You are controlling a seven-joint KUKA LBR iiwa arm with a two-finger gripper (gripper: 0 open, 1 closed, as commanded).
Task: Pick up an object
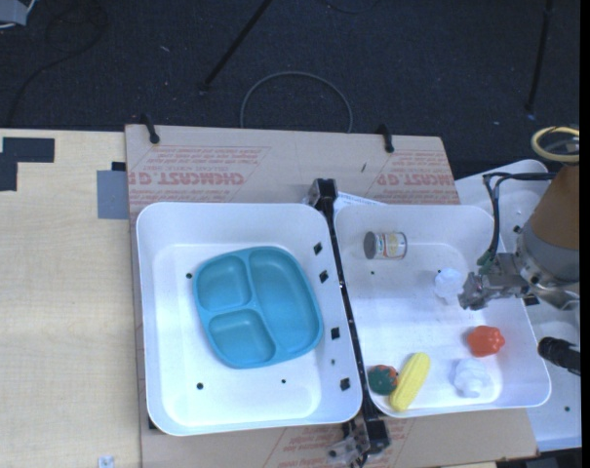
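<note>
Objects lie scattered in right bin (412, 408), tomato (486, 339) nearest gripper (470, 298), poised low at right wall for pick; finger state cannot be told.

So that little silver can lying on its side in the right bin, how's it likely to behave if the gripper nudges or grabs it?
The small silver can with a yellowish label lies on its side in the right white bin, so a nudge would probably set it rolling. Its smooth round wall may slip between the fingers unless it is gripped squarely. It looks rigid, so it is unlikely to deform. The gripper sits near the right wall.
</note>
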